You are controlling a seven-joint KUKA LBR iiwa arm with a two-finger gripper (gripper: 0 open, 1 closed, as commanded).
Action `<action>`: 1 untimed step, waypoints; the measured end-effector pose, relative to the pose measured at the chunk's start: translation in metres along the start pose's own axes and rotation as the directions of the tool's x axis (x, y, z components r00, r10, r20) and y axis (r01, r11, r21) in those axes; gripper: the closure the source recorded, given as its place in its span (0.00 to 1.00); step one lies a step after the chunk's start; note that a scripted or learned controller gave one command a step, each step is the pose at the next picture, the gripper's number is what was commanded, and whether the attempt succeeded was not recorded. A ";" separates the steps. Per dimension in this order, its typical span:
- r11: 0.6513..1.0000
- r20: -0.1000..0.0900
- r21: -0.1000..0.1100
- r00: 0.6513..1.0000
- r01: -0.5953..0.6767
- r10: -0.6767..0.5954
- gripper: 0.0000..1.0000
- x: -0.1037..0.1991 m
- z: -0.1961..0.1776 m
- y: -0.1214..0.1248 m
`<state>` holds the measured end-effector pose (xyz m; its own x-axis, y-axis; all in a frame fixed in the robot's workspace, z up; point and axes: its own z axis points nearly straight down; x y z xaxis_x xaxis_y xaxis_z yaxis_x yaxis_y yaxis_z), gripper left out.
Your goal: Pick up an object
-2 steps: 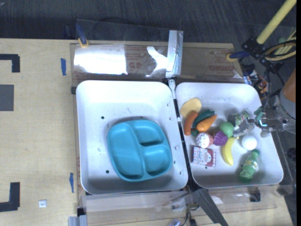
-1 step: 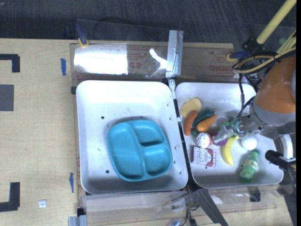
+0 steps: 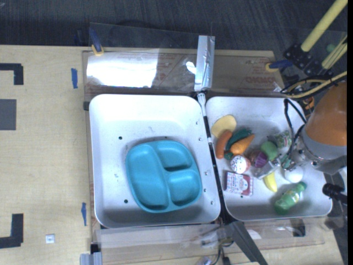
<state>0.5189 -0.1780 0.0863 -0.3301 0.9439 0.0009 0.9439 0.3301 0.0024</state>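
Note:
The right bin holds several toy foods: a yellow slice, an orange carrot, an orange pepper, a green piece, a purple piece, a white and red ball, a red packet, a yellow banana and a green bottle. My gripper is low over the right side of this bin, between the green piece and a white object. The arm's orange band rises above it.
The left bin carries a blue divided plate. A clear sheet and a taped strip lie behind the bins. Cables and a yellow rod cross the upper right corner.

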 end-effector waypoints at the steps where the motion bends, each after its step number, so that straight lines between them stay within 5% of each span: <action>1: 1.000 0.004 -0.005 1.000 -0.002 0.002 1.00 -0.001 -0.010 0.002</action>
<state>0.5212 -0.1787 0.0967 -0.3286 0.9445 -0.0027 0.9444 0.3286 0.0073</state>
